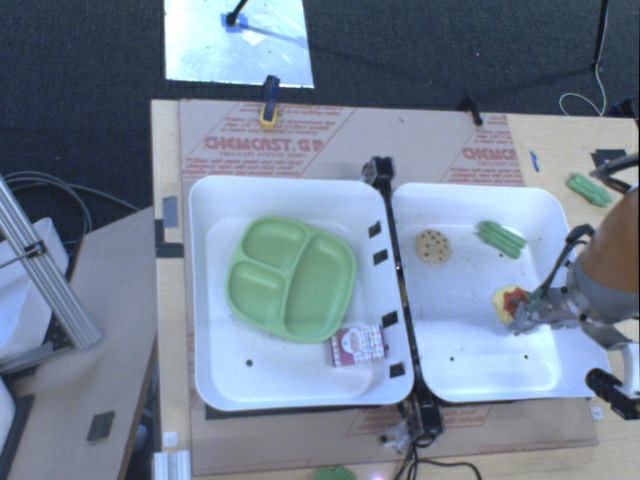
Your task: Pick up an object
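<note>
The right bin holds a round tan cookie, a green ridged pickle-like piece and a small red and yellow object near its right side. My gripper comes in from the right edge and is down in the right bin, right beside the red and yellow object and touching or almost touching it. The left bin holds a green divided plate and a small red and white packet just below the plate.
The arm's grey and orange wrist covers the right bin's right wall. A green object lies on the bench outside the bins at the far right. A black divider with clips runs between the bins.
</note>
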Robot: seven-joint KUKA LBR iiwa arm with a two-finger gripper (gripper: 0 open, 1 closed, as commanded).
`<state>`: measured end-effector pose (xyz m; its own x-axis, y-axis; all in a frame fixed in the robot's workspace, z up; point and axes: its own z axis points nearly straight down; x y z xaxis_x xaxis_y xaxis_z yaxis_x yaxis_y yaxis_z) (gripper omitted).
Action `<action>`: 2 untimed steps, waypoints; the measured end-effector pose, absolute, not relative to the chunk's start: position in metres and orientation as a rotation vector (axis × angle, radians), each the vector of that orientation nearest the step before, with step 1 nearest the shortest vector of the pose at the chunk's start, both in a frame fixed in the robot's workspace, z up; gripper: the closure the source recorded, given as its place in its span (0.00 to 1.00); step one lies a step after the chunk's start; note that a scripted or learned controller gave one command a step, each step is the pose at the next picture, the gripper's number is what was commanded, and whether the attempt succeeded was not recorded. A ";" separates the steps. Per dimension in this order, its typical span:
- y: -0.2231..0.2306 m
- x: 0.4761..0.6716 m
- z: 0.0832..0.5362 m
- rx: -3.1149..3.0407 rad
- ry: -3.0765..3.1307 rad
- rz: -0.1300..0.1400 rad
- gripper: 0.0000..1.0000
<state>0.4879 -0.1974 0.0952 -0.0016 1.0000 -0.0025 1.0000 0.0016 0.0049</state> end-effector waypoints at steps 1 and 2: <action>-0.110 0.530 0.084 2.207 2.235 0.007 1.00; -0.031 0.572 0.191 2.201 2.230 0.017 1.00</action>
